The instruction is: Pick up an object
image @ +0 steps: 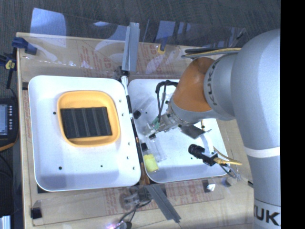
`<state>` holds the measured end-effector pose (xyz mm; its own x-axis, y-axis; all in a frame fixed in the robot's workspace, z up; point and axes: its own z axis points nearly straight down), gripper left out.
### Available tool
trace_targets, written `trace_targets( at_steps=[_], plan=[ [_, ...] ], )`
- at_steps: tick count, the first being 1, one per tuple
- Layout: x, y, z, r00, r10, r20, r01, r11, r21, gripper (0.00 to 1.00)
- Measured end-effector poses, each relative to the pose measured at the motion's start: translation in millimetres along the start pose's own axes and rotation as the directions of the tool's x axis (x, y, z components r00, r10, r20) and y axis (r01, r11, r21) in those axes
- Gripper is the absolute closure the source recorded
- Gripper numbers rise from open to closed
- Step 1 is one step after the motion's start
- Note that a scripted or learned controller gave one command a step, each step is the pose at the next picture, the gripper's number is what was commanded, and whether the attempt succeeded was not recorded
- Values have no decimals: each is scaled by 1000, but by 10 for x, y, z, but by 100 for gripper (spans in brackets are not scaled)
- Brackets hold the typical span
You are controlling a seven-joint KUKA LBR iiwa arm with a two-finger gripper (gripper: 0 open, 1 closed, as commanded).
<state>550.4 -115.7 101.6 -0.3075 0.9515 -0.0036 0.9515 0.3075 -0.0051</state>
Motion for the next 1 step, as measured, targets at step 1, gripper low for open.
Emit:
trace_targets(
  at_steps=[1],
  plan=[
    [-297, 499, -118, 995, 103, -5, -103, 995, -2, 100]
  ],
)
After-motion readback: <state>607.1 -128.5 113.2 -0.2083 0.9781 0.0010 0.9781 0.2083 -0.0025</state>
